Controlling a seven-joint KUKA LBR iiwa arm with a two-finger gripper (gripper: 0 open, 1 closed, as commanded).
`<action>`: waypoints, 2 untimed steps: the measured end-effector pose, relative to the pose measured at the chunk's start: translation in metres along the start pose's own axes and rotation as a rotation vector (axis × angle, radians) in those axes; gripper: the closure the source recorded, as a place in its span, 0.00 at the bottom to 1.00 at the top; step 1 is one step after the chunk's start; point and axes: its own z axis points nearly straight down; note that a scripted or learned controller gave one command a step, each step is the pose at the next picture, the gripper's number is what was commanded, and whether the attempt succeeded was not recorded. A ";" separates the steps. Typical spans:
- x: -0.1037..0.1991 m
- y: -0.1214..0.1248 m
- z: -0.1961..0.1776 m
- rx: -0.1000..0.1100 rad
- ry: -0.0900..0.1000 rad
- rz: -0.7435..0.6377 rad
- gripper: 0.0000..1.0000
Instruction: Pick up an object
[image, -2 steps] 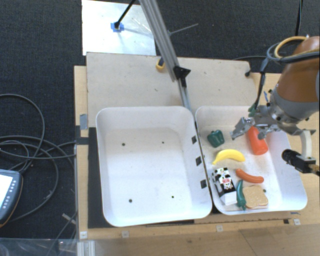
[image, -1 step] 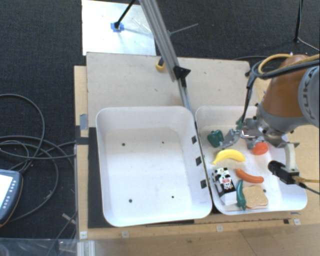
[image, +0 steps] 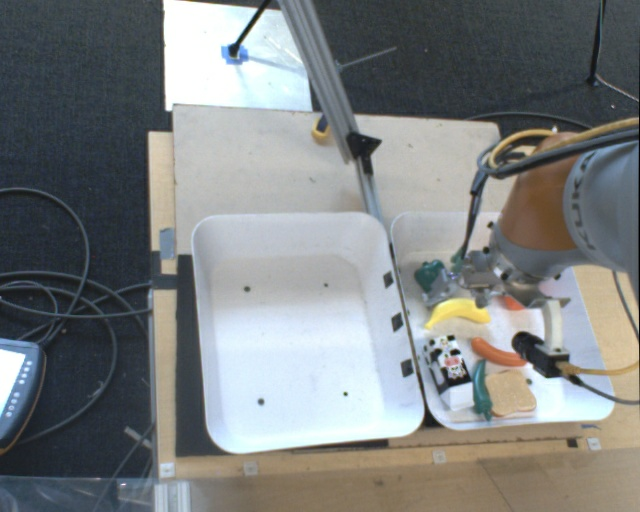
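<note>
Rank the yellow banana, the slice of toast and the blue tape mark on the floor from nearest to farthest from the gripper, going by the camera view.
Measured from the gripper, over the right bin:
1. Yellow banana, just below it in the right bin.
2. Slice of toast, at the right bin's near edge.
3. Blue tape mark, far off on the pale floor sheet beyond the bench, upper left.

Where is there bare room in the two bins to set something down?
The left bin has open floor from wall to wall. The right bin is crowded: banana, sausage, bread slice and the arm above them.
</note>
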 end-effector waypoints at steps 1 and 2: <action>-0.001 0.002 -0.014 -0.007 -0.001 0.002 1.00; -0.004 0.000 -0.058 -0.010 -0.002 0.000 1.00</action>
